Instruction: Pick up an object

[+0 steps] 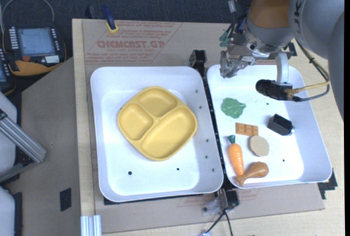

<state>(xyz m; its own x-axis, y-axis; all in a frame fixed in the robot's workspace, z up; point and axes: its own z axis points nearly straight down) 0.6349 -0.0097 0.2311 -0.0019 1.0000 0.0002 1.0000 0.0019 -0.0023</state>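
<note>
Claw (228, 70): far-left of right bin (306, 175), grip state you can't tell | nearest target: leaf (233, 107), just nearward of claw | your move: descend nearward.

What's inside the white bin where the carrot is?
The right bin holds a carrot, drumstick, round tan piece, cracker, green leaf and black block. The gripper covers part of the bin's back corner, so that spot is hidden.
</note>
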